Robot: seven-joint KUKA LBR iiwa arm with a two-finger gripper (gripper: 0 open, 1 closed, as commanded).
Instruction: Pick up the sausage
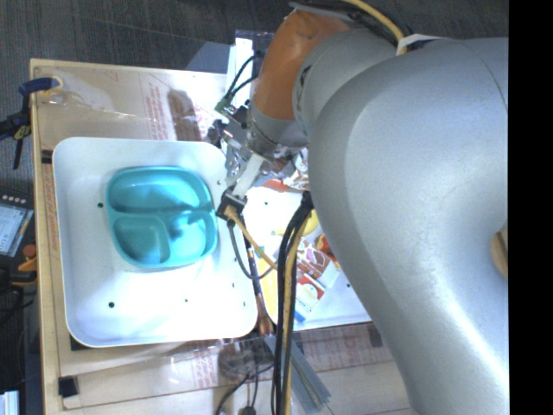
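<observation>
sausage orientation indiscernible; arm [415, 206] over right bin [341, 305]

Bulky grey arm [406, 197], orange band [281, 54], black and yellow cables [289, 258].

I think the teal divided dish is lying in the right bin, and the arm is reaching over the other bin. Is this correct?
Not quite. The camera view shows the teal divided dish lying in the left bin, not the right one. The arm is reaching over the other bin, as you said.

Teal divided dish [162, 217] in left white bin [86, 301]; printed packets [313, 271] in right bin.
</observation>
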